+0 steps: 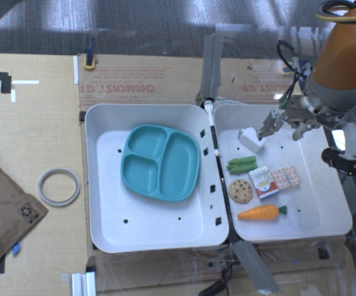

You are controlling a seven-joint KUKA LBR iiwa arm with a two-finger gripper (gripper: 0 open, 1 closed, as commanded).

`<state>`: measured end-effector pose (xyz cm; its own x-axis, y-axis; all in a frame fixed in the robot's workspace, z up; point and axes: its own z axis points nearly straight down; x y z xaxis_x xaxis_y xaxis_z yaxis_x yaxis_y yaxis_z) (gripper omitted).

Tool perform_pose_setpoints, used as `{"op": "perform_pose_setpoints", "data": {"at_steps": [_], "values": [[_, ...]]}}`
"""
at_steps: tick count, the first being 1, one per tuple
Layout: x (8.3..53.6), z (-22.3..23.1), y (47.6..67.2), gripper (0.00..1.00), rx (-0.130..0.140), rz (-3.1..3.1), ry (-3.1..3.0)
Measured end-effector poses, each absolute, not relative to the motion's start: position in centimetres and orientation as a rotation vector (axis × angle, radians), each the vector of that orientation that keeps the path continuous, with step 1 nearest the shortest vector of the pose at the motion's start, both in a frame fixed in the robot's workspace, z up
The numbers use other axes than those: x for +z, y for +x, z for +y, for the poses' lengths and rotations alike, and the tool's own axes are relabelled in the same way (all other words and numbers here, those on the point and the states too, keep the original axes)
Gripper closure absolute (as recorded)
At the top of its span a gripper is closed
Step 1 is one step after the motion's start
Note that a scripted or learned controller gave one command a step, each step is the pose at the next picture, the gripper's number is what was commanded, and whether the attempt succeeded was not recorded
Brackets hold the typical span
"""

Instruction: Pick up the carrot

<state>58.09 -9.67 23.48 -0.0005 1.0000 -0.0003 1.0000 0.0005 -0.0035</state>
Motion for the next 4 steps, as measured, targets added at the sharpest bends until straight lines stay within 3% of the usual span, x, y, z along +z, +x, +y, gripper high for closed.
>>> {"op": "perform_pose_setpoints", "data": {"at_steps": [1, 2, 3, 4], "values": [[15.3, -10.2, 48.4, 0.00, 0.005, -2.107, -2.325], [26.3, -7.4, 48.1, 0.00, 0.003, -2.114, -2.325], [9.1, -9.4, 47.7, 0.00, 0.002, -2.043, -2.385], [9.1, -9.3, 47.7, 0.00, 0.002, -2.086, -2.347]]}}
